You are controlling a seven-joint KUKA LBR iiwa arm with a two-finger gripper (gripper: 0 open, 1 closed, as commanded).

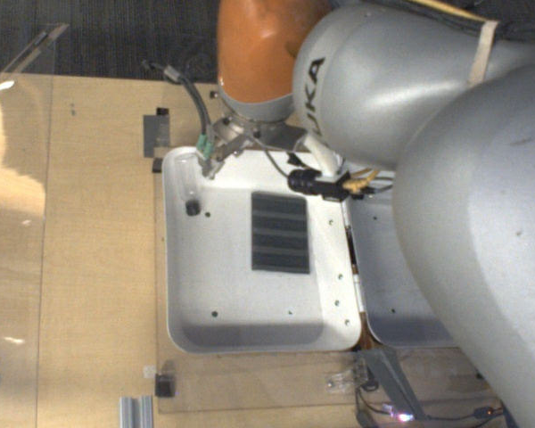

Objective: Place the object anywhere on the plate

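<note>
A dark grey ribbed plate (280,232) lies flat in the middle of the left white bin (250,333). A small dark object (193,208) rests on the bin floor near the left wall, well left of the plate. My gripper (207,160) hangs over the bin's back left corner, just above and slightly right of the small object, apart from it. A greenish part shows at its tip. The orange band and grey wrist rise right behind it.
The right white bin (401,321) is largely covered by my arm, which fills the upper right. A cable with a black connector (305,182) dangles over the left bin's back edge. Black brackets (157,132) sit on the wooden bench.
</note>
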